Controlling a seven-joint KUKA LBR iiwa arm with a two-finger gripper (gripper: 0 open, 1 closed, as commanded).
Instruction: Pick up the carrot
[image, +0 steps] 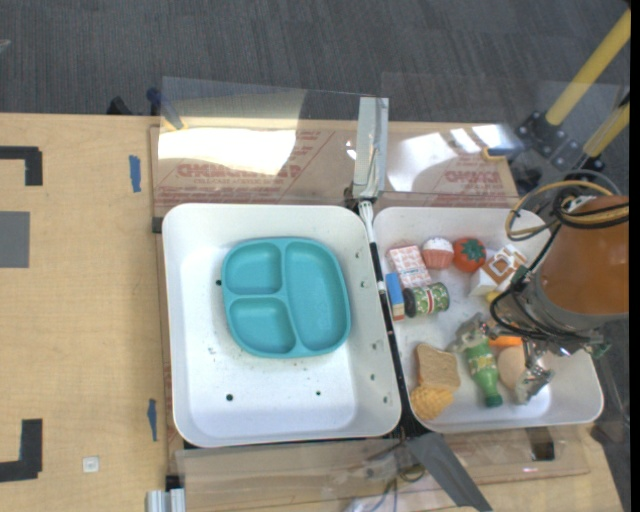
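Tool (532, 378) low in right bin (585, 405), grip state unclear, small orange carrot (507, 341) beside it

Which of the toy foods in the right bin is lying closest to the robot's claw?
The carrot, a thin orange piece beside the gripper. The green bottle lies slightly farther left.

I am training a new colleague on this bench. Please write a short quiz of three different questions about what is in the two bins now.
1. True or false: the teal divided plate lies in the left bin.
2. Which item lies beside the green bottle in the right bin? A) bread slice B) spoon C) cup
3. Fill in: the gripper is above the ____ bin.

Key: 1 true; 2 A; 3 right.
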